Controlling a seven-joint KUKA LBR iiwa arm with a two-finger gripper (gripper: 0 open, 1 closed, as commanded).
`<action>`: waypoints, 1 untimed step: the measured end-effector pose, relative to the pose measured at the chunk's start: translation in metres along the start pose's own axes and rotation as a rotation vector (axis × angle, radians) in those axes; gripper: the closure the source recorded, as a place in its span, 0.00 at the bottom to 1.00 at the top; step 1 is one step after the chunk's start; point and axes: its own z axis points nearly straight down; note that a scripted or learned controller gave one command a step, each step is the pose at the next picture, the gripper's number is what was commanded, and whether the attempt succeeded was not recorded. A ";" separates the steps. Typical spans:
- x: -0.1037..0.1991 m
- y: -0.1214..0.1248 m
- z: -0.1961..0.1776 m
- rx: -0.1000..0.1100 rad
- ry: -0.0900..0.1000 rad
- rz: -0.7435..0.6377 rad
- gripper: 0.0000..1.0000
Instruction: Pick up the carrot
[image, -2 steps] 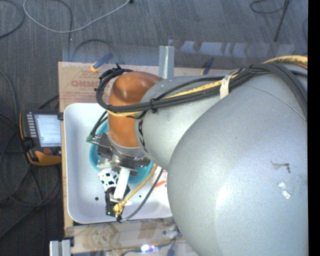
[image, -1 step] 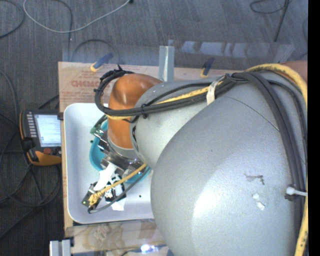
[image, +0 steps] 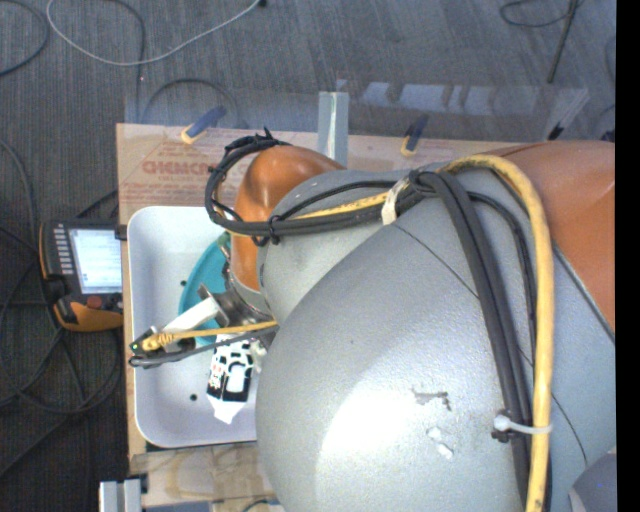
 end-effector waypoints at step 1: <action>0.005 -0.015 -0.009 -0.001 0.000 0.232 1.00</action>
